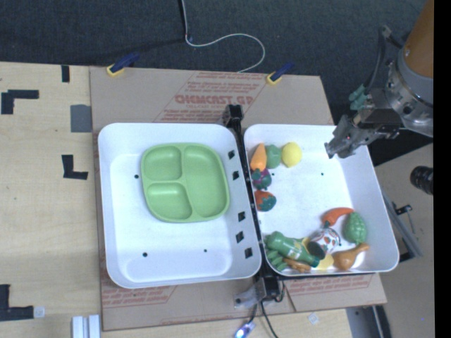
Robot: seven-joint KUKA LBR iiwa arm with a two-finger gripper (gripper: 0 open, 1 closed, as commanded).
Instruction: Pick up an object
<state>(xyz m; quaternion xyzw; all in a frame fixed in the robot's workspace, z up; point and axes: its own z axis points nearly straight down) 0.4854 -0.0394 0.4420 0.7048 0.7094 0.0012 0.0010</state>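
The camera looked down on two white bins sitting side by side on a sheet of brown cardboard (pixel 211 101).

The left bin (pixel 120 210) held a light green plate (pixel 185 182) with three sections. The plate lay flat near the middle of that bin.

The right bin (pixel 366 189) held a bunch of small toy foods. Near its top left corner, a yellow lemon (pixel 291 154) sat just beside an orange carrot (pixel 258 156). Below the carrot, close to the wall between the bins, lay a dark teal and red toy (pixel 262 179), and under that a small red and green toy (pixel 266 201). More toys were piled along the bottom edge of the bin. There was a green toy (pixel 280 246) on the left of the pile, a white and red toy (pixel 326 241) in the middle, and a brown pear shape (pixel 347 258) on the right. A green bumpy toy (pixel 355 226) lay just above the pear, touching an orange-red piece (pixel 338 215).

The gripper (pixel 337 148) hung over the top right edge of the right bin, well apart from the toys. It was dark and seen at a slant, so I could not tell if it was released or clenched. No toy could be seen in it.

A white cable (pixel 211 42) looped across the dark floor above the cardboard. Two yellow and blue clamps (pixel 123 63) held the top edge of the cardboard.
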